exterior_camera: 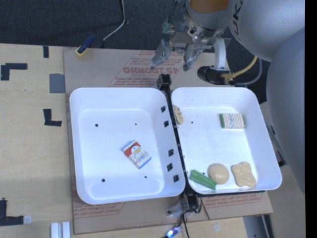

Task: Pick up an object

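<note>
a pale wooden bench top (29,148) fills the lower scene, with black tape marks (49,118) toward nine o'clock. a brown cardboard sheet (133,71) with red print lies over it. at twelve o'clock hangs a dark backdrop (59,9), perhaps cloth, crossed by a thin cable (116,29). light is even.

Two white bins (79,133), cardboard (138,71).

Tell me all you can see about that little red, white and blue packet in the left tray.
The small packet is a flat rectangular carton or card, red along its top, white and blue below, with a printed picture too small to read. It lies flat and skewed on the floor of the left bin, roughly central, apart from the walls, with nothing touching it.
</note>
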Controlling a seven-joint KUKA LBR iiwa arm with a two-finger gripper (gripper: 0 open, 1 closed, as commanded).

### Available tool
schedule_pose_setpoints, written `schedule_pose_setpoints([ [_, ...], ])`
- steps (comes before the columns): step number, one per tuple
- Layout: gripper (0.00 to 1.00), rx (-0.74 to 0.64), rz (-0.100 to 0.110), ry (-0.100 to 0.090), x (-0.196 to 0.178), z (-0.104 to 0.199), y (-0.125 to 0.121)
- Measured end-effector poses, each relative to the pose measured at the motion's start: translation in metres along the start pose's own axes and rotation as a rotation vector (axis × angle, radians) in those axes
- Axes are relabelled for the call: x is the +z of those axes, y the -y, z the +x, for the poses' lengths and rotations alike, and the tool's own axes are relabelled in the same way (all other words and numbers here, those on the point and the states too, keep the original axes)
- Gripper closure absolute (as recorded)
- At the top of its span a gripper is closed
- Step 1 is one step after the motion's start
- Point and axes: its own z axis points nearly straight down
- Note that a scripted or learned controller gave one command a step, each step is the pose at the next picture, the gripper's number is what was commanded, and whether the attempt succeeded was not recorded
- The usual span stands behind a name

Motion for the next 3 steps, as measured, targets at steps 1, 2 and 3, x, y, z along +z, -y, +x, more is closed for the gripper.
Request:
schedule_pose_setpoints([
  [1,0.00,0.015,0.012,0.006,0.079,-0.090,0.003],
  [2,0.00,-0.001,-0.002,0.000,0.008,-0.014,0.000],
  [3,0.00,0.011,0.008,0.005,0.041,-0.068,0.009],
])
